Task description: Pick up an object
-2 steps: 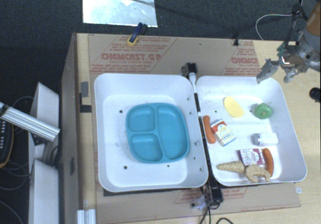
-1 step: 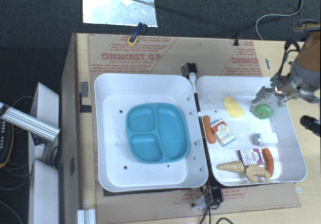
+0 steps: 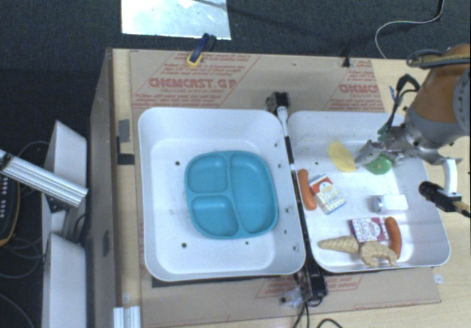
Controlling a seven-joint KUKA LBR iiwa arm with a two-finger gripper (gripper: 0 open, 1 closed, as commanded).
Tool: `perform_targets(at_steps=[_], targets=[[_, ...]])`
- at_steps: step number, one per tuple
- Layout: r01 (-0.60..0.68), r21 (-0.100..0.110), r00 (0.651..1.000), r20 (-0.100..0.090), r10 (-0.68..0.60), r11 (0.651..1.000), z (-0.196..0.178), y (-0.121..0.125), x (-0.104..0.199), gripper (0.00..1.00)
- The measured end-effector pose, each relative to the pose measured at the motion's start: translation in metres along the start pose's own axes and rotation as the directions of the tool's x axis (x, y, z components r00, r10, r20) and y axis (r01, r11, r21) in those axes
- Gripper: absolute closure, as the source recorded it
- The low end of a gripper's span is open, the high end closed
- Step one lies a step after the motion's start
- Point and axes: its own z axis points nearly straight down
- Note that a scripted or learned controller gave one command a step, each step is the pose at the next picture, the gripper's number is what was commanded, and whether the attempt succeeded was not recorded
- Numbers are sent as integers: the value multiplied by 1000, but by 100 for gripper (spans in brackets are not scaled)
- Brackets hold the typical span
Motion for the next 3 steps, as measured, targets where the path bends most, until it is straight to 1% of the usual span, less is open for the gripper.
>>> perform_targets(at_steps=[1,2,3], targets=[[1,-4,1000,-1,-1,1000,12,55,60,0],[-2,-3,1000,1,2,1000,12,37,54,0],[1,-2,1000,0,-1,1000,12,39,69,0]])
